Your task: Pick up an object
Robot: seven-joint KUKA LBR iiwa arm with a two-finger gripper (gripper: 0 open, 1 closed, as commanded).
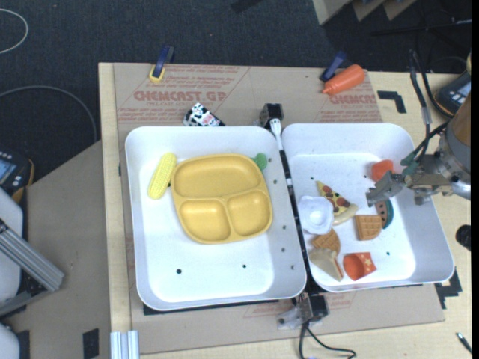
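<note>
— Closest in, at the near edge: black clamp (308, 306) with a cable, gripping the seam where both bins meet. What else down there?

— Just behind it, in the right bin (425, 254): red block (359, 265) beside a beige wedge (325, 261). Further back, two waffle pieces, one square (367, 226), one rounder (325, 240). Then a white cup (316, 215) touching a pizza slice (334, 197).

— And the claw?

— Reaches in from the right, low over the right bin. Gripper (380, 193) hangs between a red round piece (382, 168) behind it and a watermelon slice (386, 214) just in front. Cannot tell whether apart or together; too dark and small. Nothing visibly clamped.

— So the pickable things?

— All lying in the bins. Nearest to the gripper: watermelon slice and red round piece, both towards the right bin's right side.

— Left bin (224, 277)?

— Holds a yellow divided plate (221, 197), three compartments. Corn cob (161, 176) just beside its left rim, small green piece (260, 160) at its far right corner.

— Outside the bins?

— On the board behind: orange carrot (344, 79), black-and-white spotted toy (200, 116), yellow clip (158, 68)
</note>
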